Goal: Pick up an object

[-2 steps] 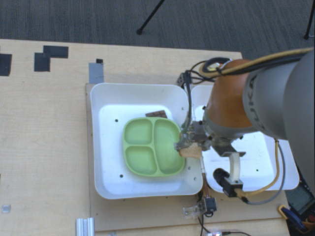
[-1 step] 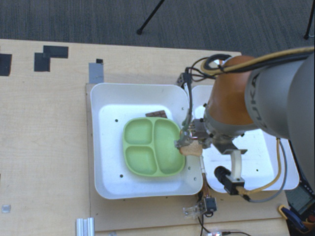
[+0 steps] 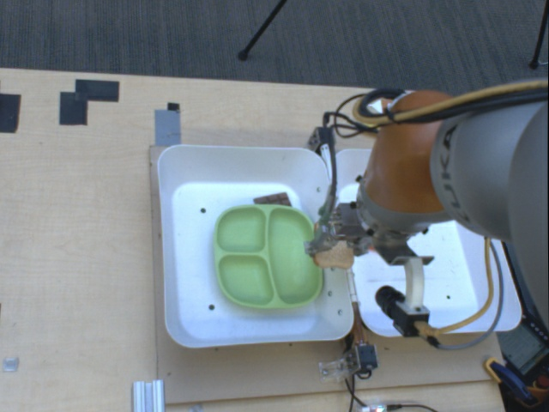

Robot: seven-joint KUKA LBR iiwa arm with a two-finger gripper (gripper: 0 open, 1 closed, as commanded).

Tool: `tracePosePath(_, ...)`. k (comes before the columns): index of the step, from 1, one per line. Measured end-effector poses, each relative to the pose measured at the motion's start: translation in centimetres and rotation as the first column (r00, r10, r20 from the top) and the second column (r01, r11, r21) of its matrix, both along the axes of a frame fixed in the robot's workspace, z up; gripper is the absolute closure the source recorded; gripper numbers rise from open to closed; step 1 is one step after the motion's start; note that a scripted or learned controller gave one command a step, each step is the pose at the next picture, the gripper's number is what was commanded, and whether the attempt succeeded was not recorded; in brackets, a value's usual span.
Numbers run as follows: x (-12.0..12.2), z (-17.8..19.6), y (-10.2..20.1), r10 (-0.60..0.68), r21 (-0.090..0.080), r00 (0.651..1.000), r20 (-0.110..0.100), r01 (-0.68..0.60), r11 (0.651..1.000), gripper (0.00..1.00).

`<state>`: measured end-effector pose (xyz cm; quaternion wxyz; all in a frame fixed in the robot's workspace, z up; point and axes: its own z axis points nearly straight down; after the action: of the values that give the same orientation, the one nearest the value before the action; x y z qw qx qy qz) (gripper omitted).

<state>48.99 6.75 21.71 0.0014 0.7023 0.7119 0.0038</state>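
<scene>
Across the right half of the view the grey arm (image 3: 493,166) reaches in over the right bin (image 3: 480,316), its orange band (image 3: 403,166) bent down toward the wall between the two bins. Below the band the wrist drops to the gripper (image 3: 328,249), which sits over the right edge of the left bin (image 3: 171,256).

That left bin holds a green divided plate (image 3: 262,256), lying flat and filling most of the floor, its right rim just under the tool. A small tan object (image 3: 336,257) shows at the tool's tip, touching or just over that rim; whether it sits between the fingers I cannot tell, nor whether they are open or closed. A dark flat piece (image 3: 273,199) lies at the plate's far edge, against the bin floor.

Judging from this, the step in hand is securing a hold close to the bin wall. Doing it well calls for a straight vertical lift, so nothing scrapes the wall or catches the plate's rim. If the hold includes the plate edge, the wide plate will likely tilt and slip, so a slow rise would be wise.
</scene>
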Motion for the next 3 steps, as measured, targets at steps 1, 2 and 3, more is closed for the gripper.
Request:
tracePosePath(1, 0.1, 1.0, 0.1, 0.006, 0.001, 1.000, 0.002, -0.006, 1.000, 1.00)
tracePosePath(2, 0.2, 2.1, 0.2, 0.013, 0.002, 1.000, 0.004, -0.013, 1.000, 1.00)
tracePosePath(3, 0.3, 3.1, 0.3, 0.019, 0.003, 1.000, 0.006, -0.019, 1.000, 1.00)
